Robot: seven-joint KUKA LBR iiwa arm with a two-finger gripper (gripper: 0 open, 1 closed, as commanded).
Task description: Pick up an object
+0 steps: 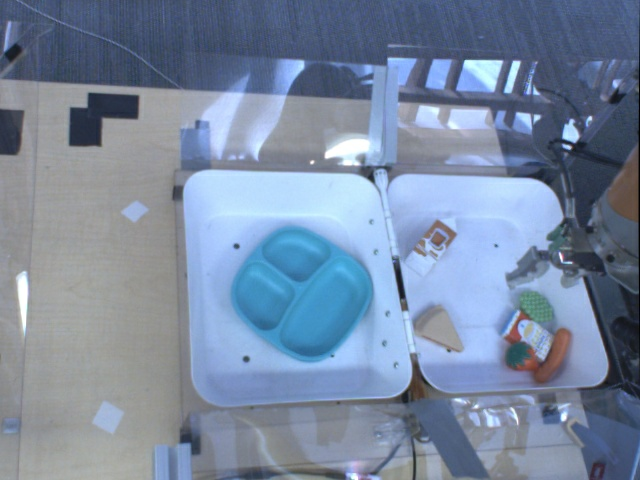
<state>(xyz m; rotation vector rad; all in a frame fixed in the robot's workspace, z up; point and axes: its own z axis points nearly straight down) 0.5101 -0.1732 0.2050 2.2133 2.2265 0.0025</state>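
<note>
Green disc just below tool

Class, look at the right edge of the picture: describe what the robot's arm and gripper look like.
The arm is grey, with an orange patch near the wrist. Thin dark cables loop beside it. The gripper is small, metallic grey, with a green mark near its base, above the right bin.

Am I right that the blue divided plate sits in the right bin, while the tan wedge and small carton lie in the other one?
Not quite: the camera view shows the blue divided plate in the left bin; the tan wedge and small carton lie in the right bin.
</note>
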